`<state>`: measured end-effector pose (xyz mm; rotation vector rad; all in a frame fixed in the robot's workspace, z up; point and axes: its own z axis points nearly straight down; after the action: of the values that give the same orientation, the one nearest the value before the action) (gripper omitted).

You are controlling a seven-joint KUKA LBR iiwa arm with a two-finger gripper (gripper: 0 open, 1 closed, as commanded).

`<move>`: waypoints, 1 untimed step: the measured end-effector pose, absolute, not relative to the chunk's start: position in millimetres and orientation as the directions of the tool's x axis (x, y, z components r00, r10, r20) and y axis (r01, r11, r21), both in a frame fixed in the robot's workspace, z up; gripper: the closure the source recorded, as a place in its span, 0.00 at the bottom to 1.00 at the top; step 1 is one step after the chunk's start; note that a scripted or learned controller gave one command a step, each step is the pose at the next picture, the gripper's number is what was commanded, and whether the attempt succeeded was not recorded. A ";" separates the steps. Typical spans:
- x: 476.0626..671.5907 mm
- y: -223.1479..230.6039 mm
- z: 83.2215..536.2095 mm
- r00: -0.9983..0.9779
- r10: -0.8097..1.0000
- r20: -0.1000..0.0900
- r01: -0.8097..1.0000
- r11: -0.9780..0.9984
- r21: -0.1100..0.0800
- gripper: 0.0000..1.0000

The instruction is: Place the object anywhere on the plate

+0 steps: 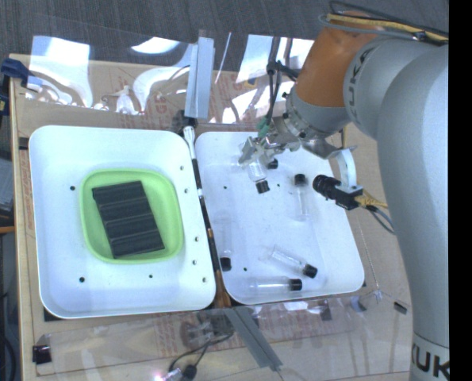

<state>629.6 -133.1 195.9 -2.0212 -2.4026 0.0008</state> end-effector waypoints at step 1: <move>572.2 -95.4 158.7 -0.359 0.933 0.003 0.933 0.359 -0.005 1.00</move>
<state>572.2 -95.4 158.7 -1.7750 -2.5859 0.0038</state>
